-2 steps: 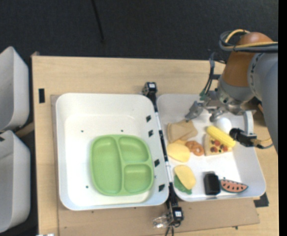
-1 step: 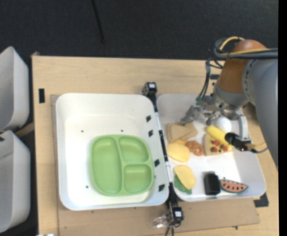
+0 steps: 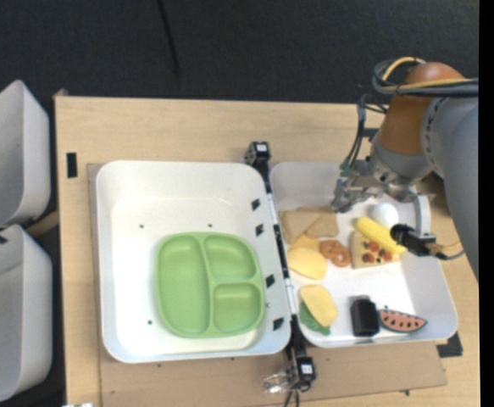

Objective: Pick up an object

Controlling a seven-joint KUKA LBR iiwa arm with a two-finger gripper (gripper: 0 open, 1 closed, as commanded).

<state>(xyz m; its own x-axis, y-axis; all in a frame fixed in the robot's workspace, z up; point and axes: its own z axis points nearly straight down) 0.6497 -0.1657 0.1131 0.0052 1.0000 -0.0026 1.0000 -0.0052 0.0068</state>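
Observation:
My gripper (image 3: 348,195) hangs low over the far part of the right bin (image 3: 429,287), below the orange-banded wrist (image 3: 403,125). Just in front of it lies a tan toast slice (image 3: 308,224). To its right sit a white egg (image 3: 385,214) and a yellow banana-like piece (image 3: 377,233). Nothing can be seen in the gripper's grasp. Closer to the front lie a yellow cheese wedge (image 3: 308,259), a red tomato slice (image 3: 335,253) and a pizza slice (image 3: 372,253).
Near the right bin's front edge are a yellow-green piece (image 3: 318,306), a black block (image 3: 364,316) and a watermelon slice (image 3: 402,320). In the left bin (image 3: 119,202) lies a green divided plate (image 3: 208,283). A raised rim (image 3: 274,227) with black clips separates the bins.

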